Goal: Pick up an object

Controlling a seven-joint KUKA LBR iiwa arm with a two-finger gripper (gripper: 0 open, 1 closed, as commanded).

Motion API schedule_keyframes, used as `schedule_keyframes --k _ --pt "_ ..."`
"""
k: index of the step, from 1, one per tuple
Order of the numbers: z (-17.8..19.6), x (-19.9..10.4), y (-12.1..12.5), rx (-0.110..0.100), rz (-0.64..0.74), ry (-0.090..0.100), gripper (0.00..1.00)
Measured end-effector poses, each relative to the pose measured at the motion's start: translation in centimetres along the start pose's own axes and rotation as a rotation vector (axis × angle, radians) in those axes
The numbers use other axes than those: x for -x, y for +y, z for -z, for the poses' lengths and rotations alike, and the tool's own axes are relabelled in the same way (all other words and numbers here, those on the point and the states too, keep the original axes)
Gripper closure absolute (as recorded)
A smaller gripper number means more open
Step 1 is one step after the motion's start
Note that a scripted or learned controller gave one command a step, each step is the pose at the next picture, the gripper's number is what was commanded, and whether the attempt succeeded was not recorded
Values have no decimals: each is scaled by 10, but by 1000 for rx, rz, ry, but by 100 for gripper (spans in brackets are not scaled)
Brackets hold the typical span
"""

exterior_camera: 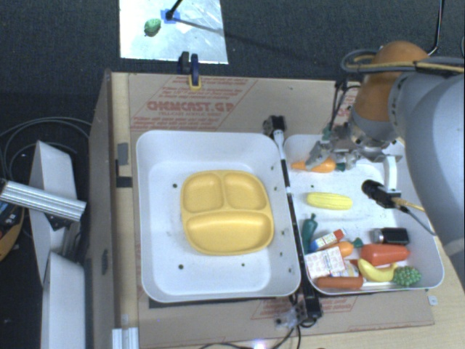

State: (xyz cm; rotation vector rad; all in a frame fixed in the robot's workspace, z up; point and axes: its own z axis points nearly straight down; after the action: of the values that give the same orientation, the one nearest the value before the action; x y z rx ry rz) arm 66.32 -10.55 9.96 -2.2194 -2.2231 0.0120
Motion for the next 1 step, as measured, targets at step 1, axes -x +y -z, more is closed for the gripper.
schedule_keyframes --k 1 --pt "13 2 1 5 3 -4 100"
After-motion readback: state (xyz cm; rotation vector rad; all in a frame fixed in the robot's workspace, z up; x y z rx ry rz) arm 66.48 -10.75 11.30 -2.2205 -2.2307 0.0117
